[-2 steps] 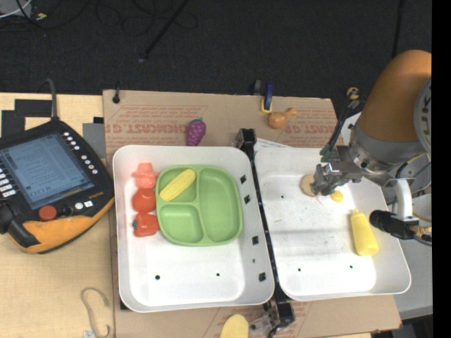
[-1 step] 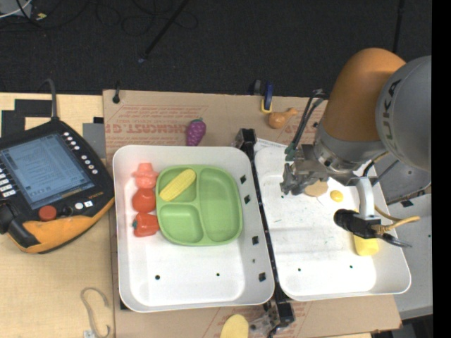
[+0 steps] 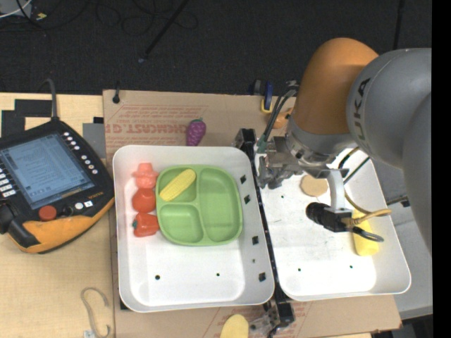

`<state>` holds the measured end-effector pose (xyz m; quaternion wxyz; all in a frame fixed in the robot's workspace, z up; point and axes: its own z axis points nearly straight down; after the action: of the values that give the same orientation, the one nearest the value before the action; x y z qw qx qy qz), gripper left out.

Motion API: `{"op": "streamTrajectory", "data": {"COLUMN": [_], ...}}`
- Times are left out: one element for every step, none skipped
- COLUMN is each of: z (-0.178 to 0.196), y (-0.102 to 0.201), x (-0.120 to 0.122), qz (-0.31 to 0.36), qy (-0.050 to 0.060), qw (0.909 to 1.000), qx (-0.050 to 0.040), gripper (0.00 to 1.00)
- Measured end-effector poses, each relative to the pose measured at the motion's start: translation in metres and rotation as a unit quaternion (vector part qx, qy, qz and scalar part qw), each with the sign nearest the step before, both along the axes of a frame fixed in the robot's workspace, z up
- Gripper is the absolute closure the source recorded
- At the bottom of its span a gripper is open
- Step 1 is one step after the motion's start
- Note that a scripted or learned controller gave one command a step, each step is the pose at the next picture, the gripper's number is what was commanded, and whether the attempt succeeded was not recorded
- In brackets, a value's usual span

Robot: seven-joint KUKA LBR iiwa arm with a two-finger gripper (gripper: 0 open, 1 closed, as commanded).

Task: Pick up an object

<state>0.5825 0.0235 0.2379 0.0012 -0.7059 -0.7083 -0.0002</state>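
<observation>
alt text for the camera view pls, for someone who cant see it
A grey robot arm with an orange band reaches from the right over the right shallow white bin, its gripper near that bin's left wall. The left white bin holds a green divided plate with a yellow corn-shaped piece in one compartment and red and pink toys beside it.

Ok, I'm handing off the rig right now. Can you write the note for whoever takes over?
Gripper: low at the right bin's left edge, by the divider. Open or shut can't be told; no object seen in it.
Left bin: green plate with corn in its upper-left compartment; pink and red toys just left of the plate.
Right bin: tan disc and a yellow piece.
Done: no pick visible.
Left: grasp one object and lift it.
</observation>
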Motion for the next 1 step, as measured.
{"op": "streamTrajectory", "data": {"z": [-0.0054], "y": [0.0578], "x": [0.0136], "qz": [0.000], "qy": [0.000], "qw": [1.0000], "qx": [-0.0002], "gripper": [1.00]}}
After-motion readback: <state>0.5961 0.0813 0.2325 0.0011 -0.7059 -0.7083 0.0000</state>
